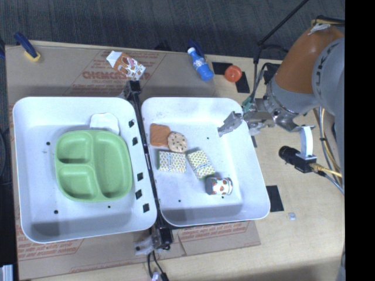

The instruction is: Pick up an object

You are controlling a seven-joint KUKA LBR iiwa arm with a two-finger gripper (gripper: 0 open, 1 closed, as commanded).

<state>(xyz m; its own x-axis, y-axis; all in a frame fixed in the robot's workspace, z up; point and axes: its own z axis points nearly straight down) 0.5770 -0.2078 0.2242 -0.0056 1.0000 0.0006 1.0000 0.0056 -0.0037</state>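
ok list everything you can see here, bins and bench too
white bins: 2, white, side by side on the bench
divided plate: 1, green, left bin
small white item: 1, white, left bin, behind the plate
toast slice: 1, orange-brown, right bin
cookie: 1, tan, touching the toast
patterned blocks: 2, yellow-green check, right bin centre
spotted cup: 1, white with red, right bin front
snack packet: 1, white and orange, behind bins
bottle: 1, blue, behind bins
ball: 1, orange, behind bins
clamp: 1, blue and yellow, bench's far left corner
gripper: 1, grey, over right bin's right edge
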